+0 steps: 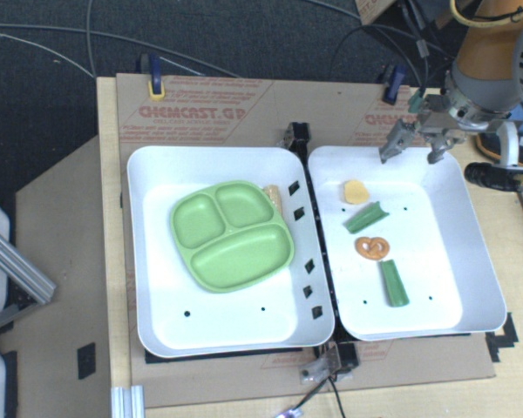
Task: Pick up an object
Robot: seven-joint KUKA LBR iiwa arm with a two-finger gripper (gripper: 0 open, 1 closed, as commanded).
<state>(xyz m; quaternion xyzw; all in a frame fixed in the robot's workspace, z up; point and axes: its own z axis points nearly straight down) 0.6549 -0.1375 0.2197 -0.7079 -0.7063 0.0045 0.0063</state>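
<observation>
Above the far rim of the right bin (471, 233), my gripper (416, 151) hangs wide and holds nothing. Below it lie a yellow piece (356, 192), two green pieces, and a pretzel (372, 248), spread apart for easy grabbing.

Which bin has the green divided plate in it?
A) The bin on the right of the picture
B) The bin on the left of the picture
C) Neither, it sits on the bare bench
B. The green divided plate lies inside the left bin, while the right bin has small pieces in it, such as a pretzel.
</observation>
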